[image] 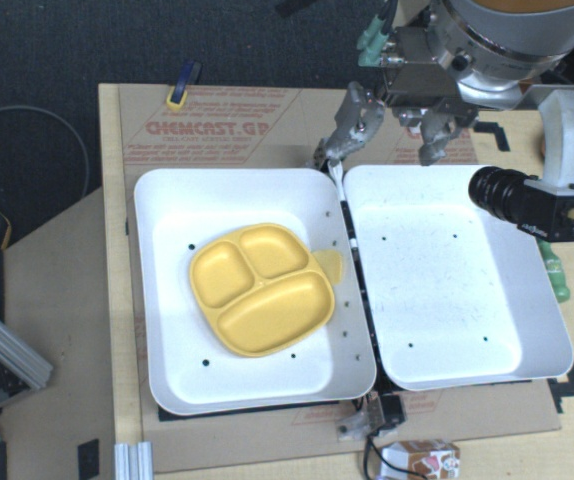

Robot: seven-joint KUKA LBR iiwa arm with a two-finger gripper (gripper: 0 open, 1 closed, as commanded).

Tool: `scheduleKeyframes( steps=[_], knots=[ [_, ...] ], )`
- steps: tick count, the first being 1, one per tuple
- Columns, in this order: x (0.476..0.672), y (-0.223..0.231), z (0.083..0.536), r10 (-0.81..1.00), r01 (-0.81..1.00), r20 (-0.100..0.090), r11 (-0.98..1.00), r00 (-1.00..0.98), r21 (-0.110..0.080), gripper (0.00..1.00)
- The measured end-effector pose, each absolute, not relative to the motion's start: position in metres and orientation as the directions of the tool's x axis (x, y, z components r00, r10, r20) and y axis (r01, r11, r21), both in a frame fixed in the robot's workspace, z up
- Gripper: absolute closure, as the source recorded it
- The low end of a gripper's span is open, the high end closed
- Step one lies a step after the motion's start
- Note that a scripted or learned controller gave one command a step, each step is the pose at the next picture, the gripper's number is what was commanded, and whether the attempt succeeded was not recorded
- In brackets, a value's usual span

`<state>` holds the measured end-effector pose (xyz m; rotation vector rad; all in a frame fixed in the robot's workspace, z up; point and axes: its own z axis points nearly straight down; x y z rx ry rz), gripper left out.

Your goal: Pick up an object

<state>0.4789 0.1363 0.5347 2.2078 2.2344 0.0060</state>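
Note:
A yellow divided plate point(261, 288) with three compartments lies in the left white bin point(157, 218), slightly right of its middle. A small yellow tab point(329, 265) sticks out at the plate's right side. My gripper point(383, 150) hangs over the back edge of the bins, near where the two bins meet and well behind the plate. Its fingers point(348, 130) stand wide apart with nothing between them, so it is open.
The right white bin point(447, 358) sits beside the left one, under the arm. A green object point(557, 274) lies just outside its right wall. A blue and yellow clip point(180, 86) rests on the cardboard behind the left bin.

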Motion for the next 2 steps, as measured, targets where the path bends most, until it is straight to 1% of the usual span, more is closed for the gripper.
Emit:
scheduleKeyframes(
  steps=[1, 2],
  knots=[
    [0.480, 0.131, 0.546, 1.000, 1.000, 0.002, 0.003, -0.003, 0.008, 1.00],
    [0.479, 0.141, 0.450, 1.000, 1.000, -0.003, 0.001, -0.001, -0.009, 1.00]
  ],
)
